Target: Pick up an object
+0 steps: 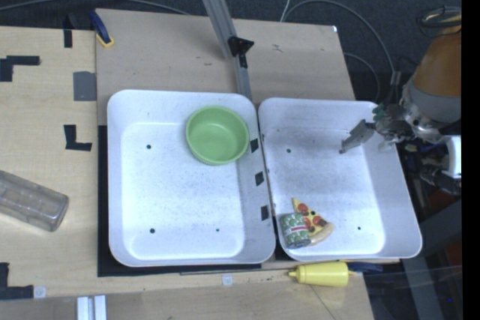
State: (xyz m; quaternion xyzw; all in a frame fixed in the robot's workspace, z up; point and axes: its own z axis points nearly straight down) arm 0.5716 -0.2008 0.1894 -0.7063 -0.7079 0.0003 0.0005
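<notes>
I see claw [351,140] at right bin [390,191] far-right corner, grip state unreadable. Toy [304,224] at right bin near-left corner. Green bowl [217,135] at left bin [127,183] far edge.

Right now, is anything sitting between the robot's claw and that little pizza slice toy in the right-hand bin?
Nothing visible does. The gripper hangs over the far right part of the right bin, and the pizza slice toy lies at that bin's near left corner. Between them there is just bare white bin floor.

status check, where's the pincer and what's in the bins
Pincer over right bin, upper edge, holding nothing. Pizza toy at front left corner. Green bowl in left bin.
</notes>
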